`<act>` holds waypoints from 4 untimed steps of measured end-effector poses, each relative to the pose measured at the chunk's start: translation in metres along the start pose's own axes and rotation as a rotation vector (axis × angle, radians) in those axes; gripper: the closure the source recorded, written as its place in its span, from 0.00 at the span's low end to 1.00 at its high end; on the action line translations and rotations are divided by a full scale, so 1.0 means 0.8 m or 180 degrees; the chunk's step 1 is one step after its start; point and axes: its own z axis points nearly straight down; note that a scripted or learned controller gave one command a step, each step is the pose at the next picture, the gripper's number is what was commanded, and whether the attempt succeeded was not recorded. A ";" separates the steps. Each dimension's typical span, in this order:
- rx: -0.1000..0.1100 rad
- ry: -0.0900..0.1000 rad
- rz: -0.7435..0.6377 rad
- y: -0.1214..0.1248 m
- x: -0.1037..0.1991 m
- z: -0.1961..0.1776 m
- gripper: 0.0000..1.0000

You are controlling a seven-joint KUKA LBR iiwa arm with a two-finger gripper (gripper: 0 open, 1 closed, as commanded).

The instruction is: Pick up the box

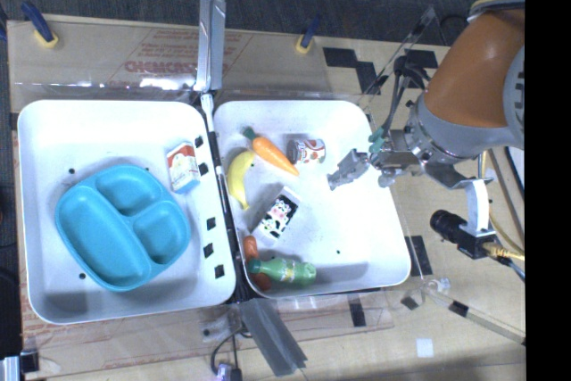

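So the box (182, 166), a small red and white carton, sits in the left bin (53, 125), up against the divider side, just beside the top right corner of a blue sectioned plate (122, 225) and maybe touching its rim. Nothing is gripping it.

The arm (473, 94) comes in from the right and its pincer (346, 170) hangs over the right bin (375, 236), near that bin's right wall, well apart from the box. Honestly can't tell how far the pincer is spread from this angle, it's just a grey blob at the tip, and I see nothing held in it.

The right bin has the clutter: a carrot (272, 153) touching a banana (239, 178) near the top left, a small red and white can (307, 149) lying just right of the carrot, a black and white cow-print carton (278, 216) in the middle, and a green bottle (284, 271) lying along the bottom edge next to something red (252, 246).
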 end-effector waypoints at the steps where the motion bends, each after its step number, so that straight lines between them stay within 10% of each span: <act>1: -0.0001 0.0001 -0.0536 -0.031 -0.042 0.166 0.00; 2: -0.0009 -0.0005 -0.0277 -0.029 0.073 0.237 0.00; 3: -0.0007 -0.0003 -0.0290 -0.029 0.073 0.225 1.00; 4: -0.0003 0.0002 -0.0246 -0.029 0.228 0.112 1.00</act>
